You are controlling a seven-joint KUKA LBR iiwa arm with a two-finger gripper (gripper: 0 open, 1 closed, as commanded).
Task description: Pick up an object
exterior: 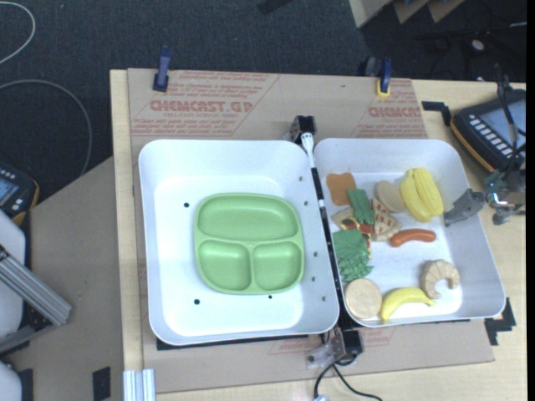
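Toy food items heaped in right-hand white bin [476, 257], centre-right of frame: corn cob [420, 194] at upper right of heap, sausage [412, 237] below it, banana [405, 301] and round cracker [363, 297] along lower edge, croissant [440, 276] at lower right, green leafy piece [351, 253] at left side. Green divided plate [248, 242] centred in left-hand white bin [159, 224]. Pincer [468, 205] at right edge of frame, over right bin rim; finger spread not discernible, nothing seen held. Bins side by side on tabletop [251, 107].
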